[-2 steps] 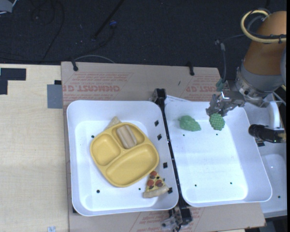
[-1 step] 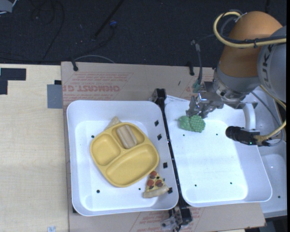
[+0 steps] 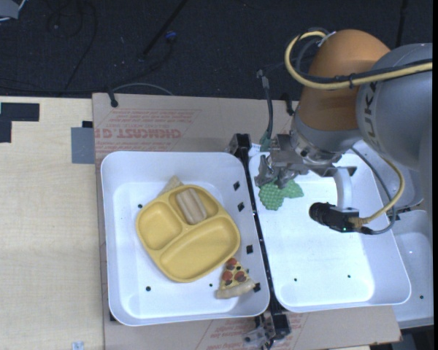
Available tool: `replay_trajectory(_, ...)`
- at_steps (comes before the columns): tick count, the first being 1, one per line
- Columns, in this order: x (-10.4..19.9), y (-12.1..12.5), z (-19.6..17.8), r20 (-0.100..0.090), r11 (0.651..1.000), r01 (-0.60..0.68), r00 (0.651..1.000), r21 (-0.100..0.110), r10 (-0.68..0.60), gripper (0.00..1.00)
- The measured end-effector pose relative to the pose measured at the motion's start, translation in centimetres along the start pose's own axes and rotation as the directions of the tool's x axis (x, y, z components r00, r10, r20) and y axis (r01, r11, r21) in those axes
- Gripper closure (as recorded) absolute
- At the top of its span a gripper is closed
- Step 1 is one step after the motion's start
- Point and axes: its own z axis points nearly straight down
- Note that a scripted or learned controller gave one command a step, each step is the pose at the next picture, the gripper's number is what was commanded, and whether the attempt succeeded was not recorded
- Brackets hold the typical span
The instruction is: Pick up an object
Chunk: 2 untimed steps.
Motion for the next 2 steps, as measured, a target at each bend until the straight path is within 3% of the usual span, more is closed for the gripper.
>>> replay_trajectory(2,9.6,-0.4,1.3,0.001,1.000,0.000,1.000,-0.001,0.000,1.00)
